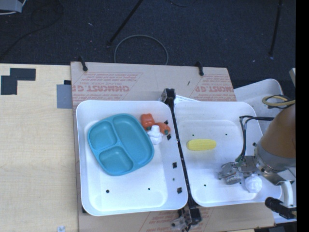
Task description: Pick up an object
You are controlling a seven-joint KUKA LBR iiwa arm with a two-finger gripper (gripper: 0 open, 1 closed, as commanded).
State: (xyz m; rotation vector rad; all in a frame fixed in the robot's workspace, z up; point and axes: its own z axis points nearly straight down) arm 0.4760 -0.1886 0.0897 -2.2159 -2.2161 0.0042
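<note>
The yellow corn cob (201,144) lies flat on the floor of the right bin (212,115), near its middle and untouched, so the pick appears not yet made. The gripper (231,173) sits low in the same bin, toward the near right corner, apart from the cob; whether it is spread or closed, I cannot tell. A small white object (252,183) lies just beside it and may be the nearer target. In the left bin (120,197) rest a blue divided plate (119,144) and orange-and-white toys (154,127).
</note>
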